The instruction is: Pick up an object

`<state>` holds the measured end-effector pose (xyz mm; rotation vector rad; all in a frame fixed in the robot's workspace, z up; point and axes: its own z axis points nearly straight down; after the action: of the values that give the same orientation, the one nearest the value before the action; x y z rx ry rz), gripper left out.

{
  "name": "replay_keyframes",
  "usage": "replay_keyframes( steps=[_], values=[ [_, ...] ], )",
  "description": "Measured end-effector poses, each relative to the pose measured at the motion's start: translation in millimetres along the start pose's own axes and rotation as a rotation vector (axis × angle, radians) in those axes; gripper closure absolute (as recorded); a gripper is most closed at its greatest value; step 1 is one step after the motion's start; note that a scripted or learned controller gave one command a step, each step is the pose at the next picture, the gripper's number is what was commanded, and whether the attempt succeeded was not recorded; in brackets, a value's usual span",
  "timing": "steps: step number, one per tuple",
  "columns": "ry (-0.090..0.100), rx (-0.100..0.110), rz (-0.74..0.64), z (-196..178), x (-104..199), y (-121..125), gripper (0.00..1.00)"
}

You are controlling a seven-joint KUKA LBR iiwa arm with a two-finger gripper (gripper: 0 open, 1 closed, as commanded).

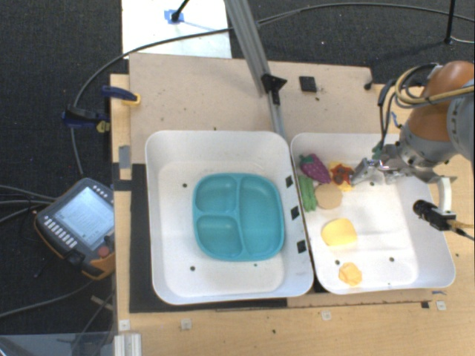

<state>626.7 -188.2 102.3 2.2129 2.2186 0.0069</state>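
The right bin (415,221) holds several small toy foods. A purple piece (315,168) lies at its back left, beside a green stick (306,191), a tan round piece (328,196) and a small red-orange piece (342,173). A yellow block (339,232) sits mid-bin, and a smaller orange-yellow piece (349,274) lies near the front. My gripper (364,173) hangs over the bin's back, its tips just right of the red-orange piece. Nothing shows between the fingers.
A teal divided plate (239,215) lies in the left bin (171,199). A grey pole (251,39) slants over the bench's back. A teach pendant (76,225) and cables lie off the left. The right bin's right half is bare.
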Motion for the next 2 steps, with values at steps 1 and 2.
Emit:
replay_keyframes(
  steps=[1,2],
  values=[
    [0.0,-0.001,-0.002,-9,1,0,1.0],
    [0.0,0.0,-0.002,-74,-3,3,1.0]
  ],
)
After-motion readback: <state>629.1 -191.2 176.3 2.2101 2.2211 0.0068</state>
